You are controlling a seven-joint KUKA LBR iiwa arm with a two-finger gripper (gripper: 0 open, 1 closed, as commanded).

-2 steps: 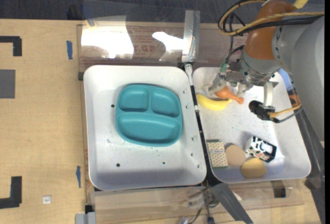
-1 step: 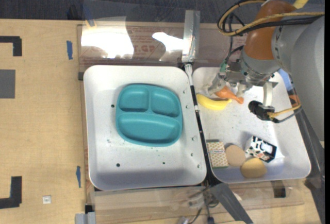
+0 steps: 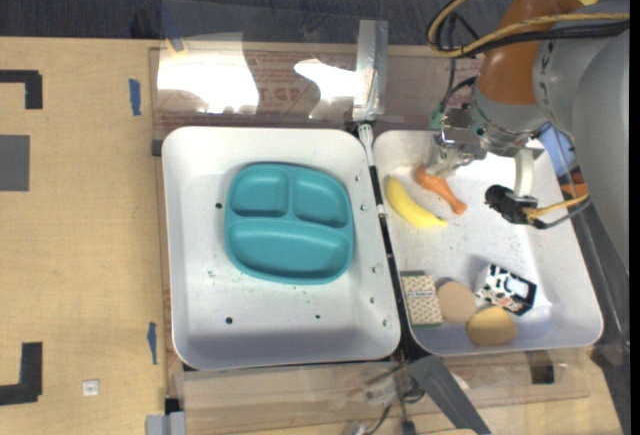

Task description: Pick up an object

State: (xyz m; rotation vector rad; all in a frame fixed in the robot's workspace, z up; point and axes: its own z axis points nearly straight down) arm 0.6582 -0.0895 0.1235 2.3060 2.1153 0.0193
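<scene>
over right bin, claw (image 3: 447,155) just above carrot (image 3: 441,189)

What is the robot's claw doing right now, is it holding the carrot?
Gripper: down at the end of the carrot in the right bin; open or closed cannot be told.

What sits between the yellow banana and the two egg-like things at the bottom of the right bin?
In the camera view, only bare white bin floor lies between the banana and the egg-like things.
</scene>
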